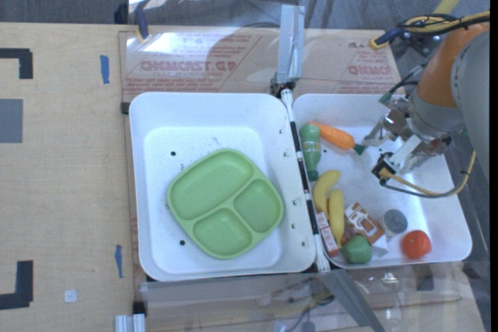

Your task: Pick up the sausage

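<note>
Sausage (363, 223), prob. the brown piece, lay below-left of gripper (378, 138), axis diag.; jaws' state unclear.

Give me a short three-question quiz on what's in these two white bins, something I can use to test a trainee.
1. True or false: the green three-compartment plastic plate lies in the left shallow white bin.
2. Which thing lies nearest the corner of the right shallow white bin at the bottom right of the view? A. the orange carrot B. the round red tomato C. the green bottle
3. Fill in: the grey arm's two-finger gripper hangs over the ___ bin.
Key: 1 true; 2 B; 3 right.
</note>
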`<state>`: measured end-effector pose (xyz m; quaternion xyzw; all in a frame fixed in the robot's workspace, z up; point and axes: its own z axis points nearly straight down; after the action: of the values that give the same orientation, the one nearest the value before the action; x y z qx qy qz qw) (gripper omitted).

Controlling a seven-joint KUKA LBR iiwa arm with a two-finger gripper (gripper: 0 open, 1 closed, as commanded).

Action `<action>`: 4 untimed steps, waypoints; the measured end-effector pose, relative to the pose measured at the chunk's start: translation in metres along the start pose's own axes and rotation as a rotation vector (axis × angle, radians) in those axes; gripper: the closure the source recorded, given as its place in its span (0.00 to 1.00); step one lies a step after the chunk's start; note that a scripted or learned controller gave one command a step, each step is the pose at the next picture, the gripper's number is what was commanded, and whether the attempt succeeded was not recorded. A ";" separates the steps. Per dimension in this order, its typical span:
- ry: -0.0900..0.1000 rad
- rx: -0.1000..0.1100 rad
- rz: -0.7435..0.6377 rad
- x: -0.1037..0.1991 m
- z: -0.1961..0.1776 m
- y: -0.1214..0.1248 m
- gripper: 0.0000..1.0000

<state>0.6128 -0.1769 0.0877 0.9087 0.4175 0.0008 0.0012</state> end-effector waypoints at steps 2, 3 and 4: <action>0.001 0.001 0.541 0.006 -0.001 -0.052 0.00; 0.001 0.001 0.542 0.006 -0.001 -0.052 0.00; 0.003 0.000 0.640 -0.018 0.000 -0.023 0.00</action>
<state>0.5830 -0.1756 0.0879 0.9939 0.1105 0.0024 0.0005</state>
